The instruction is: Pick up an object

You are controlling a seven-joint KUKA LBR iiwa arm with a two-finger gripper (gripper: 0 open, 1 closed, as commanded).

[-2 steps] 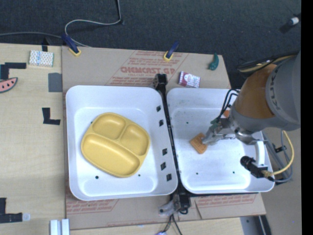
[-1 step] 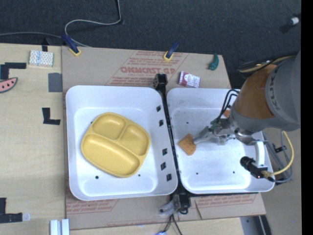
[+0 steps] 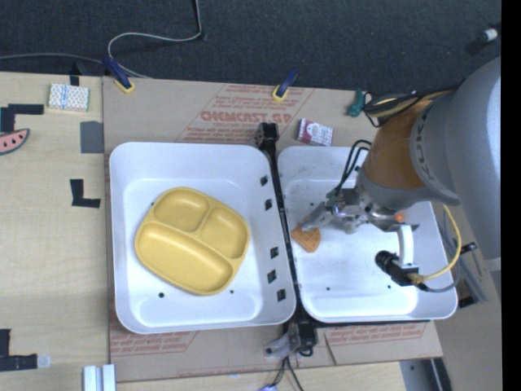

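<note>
- The gripper (image 3: pixel 319 218) reaches into the right bin (image 3: pixel 370 296) from the right, its thin metal fingers (image 3: pixel 312 216) pointing toward that bin's left wall.
- Whether the fingers are spread or closed cannot be told — they are small and blurred against the white floor.
- A small tan-orange object (image 3: pixel 307 239) lies on the floor of the right bin, close to its left wall and about halfway along it; it sits just below the fingertips in the view, and nothing shows it between them.
- Behind the gripper the arm (image 3: pixel 456 149) rises grey and broad, with its orange band (image 3: pixel 391 153) above the wrist; black cables and a yellow-tipped lead hang over the right half of the bin.
- The left bin (image 3: pixel 134 300) shares a black clipped divider with the right one and carries a yellow divided tray (image 3: pixel 192 240), set at a slant near the middle of its floor — three compartments show.
- Both bins rest on a sheet of brown cardboard (image 3: pixel 236 108) with red print along its far edge.
- A small red-and-white packet (image 3: pixel 313 132) lies on the cardboard just beyond the right bin's far-left corner.
- Yellow and blue clamps (image 3: pixel 120 76) grip the cardboard's far edge.
</note>
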